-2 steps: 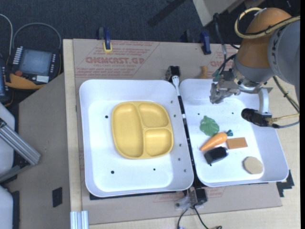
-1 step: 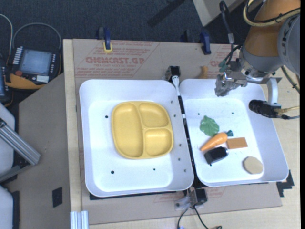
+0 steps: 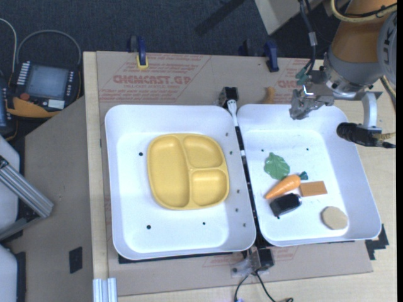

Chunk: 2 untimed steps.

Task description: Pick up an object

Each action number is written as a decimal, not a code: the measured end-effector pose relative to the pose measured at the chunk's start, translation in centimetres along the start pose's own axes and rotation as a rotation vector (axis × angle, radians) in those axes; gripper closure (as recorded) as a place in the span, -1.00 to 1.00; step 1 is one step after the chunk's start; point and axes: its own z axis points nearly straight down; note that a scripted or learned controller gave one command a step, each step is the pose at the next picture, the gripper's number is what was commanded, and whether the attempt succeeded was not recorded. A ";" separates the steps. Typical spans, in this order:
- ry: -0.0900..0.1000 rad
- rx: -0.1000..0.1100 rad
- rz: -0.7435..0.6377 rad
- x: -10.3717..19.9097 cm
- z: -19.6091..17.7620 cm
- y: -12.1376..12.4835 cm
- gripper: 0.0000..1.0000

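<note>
While the arm reaches in from the right, its gripper [image 3: 301,111] hangs over the far rim of the right bin [image 3: 352,168], well apart from the objects below; whether it is wide or narrow cannot be told from this slant, and nothing is visibly held.

From the camera view, the candidates for picking all lie in the near half of that bin: a green leafy piece [image 3: 276,165], an orange carrot [image 3: 283,186] just beside it, a black block [image 3: 285,204] touching or nearly touching the carrot's near side, a flat tan rectangular block [image 3: 313,189] and a round beige disc [image 3: 334,218] lying apart toward the near right corner. The left bin [image 3: 119,168] holds a yellow divided plate [image 3: 187,170], smooth and glossy, likely moulded plastic.

To do the step well, I would judge the beige disc the cleanest target, since it has free space around it; the carrot cluster risks nudging neighbours. The gripper should travel toward the near side, centre over the chosen piece, then descend straight. The carrot's tapered, probably slick form could slip.
</note>
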 end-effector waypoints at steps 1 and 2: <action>0.003 0.010 -0.004 4.9 1.1 -0.9 1.00; 0.004 0.009 -0.005 10.0 -0.1 -2.6 1.00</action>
